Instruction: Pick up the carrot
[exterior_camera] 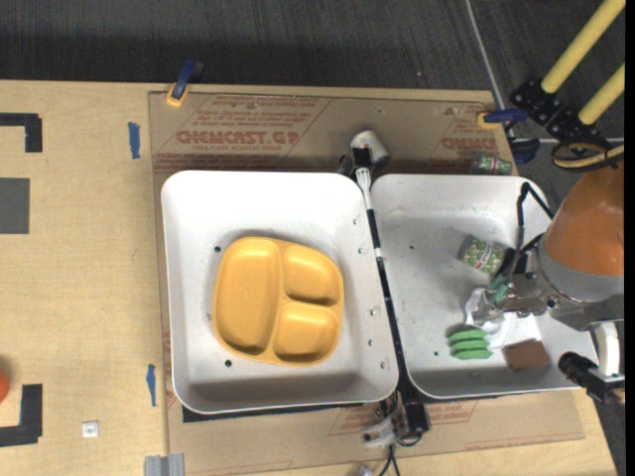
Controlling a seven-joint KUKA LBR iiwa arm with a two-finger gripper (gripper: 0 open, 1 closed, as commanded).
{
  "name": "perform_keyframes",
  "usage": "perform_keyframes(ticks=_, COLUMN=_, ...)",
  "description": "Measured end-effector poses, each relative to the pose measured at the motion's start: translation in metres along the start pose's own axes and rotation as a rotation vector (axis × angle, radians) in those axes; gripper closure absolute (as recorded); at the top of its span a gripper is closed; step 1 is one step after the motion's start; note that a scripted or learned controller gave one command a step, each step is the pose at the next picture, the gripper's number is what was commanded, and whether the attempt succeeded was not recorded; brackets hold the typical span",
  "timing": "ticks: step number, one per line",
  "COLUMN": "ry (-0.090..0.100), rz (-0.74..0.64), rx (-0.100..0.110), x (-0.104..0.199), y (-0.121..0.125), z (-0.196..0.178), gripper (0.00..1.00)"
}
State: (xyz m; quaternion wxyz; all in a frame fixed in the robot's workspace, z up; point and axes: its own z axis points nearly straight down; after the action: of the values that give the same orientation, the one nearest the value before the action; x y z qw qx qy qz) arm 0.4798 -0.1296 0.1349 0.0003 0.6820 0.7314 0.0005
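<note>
Brown block lies nearest, right bin.
Gripper, grip unclear, over green piece; block at 4 o'clock.

- You are looking at red print on the cardboard sheet behind the bins, seemingly reading "CHEMCAST GP".
- You are seeing smaller red lines above it, too blurred to read.

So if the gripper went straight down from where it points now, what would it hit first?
Probably the green ridged item, which lies just below the gripper in the right bin. Depth is unclear; it might meet the bin floor beside it.
</note>
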Motion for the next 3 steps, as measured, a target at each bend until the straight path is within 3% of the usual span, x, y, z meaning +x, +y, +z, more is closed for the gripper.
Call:
perform_keyframes(ticks=1, ry=0.000, rz=0.161, rx=0.001, x=0.122, y=0.008, z=-0.049, gripper=1.00)
perform_keyframes(ticks=2, ry=-0.002, rz=-0.124, rx=-0.002, x=0.082, y=0.006, z=-0.102, gripper=1.00)
perform_keyframes(ticks=3, ry=0.001, rz=0.042, rx=0.003, x=0.164, y=0.011, z=-0.085, gripper=1.00)
